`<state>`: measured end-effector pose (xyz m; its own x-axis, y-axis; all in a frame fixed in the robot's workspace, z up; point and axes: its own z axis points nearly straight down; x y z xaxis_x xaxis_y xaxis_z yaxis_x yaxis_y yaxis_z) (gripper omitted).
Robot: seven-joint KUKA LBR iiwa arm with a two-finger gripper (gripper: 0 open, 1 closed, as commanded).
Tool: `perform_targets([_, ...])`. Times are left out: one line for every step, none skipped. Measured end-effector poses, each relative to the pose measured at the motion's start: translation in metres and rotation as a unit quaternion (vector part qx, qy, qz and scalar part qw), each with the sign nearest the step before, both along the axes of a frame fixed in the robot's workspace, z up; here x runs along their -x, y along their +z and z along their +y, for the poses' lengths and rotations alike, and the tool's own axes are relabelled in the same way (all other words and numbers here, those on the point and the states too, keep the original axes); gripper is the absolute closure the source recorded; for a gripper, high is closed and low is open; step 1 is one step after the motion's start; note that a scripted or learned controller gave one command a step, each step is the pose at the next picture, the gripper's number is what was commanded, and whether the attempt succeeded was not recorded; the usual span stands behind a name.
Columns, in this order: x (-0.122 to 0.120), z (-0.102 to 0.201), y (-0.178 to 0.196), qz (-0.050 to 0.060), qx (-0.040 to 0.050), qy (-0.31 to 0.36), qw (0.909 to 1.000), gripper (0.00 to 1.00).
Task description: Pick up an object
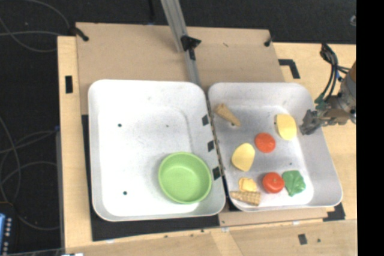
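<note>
I see claw (309, 123) at right bin (312, 156) edge, can't tell its state, yellow piece (286, 126) just left, green bowl (185, 177) far left

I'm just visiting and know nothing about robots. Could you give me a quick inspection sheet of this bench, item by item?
Surface: brown bench bearing left bin and right bin, side by side.
Job's things: right bin holds toy foods, among them a tomato, a green pepper and a yellow piece.
Clutter: green bowl in left bin.
Grippers: tool at right bin's right rim.
Cables: dark wires above the tool.
Surroundings: grey pole, black floor.
</note>
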<state>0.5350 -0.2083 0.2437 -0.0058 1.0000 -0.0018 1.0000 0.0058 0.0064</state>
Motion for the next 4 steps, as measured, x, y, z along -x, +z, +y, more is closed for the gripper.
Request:
perform_targets([-0.025,0.047,-0.007,0.002,-0.0007,0.001,1.0000,1.00])
perform_targets([-0.042,0.106,0.000,0.002,-0.0017,0.002,1.0000,1.00])
perform_targets([-0.066,0.155,0.008,0.002,-0.0017,0.001,1.0000,1.00])
perform_targets([-0.079,0.205,-0.005,0.003,-0.0007,0.000,1.0000,1.00])
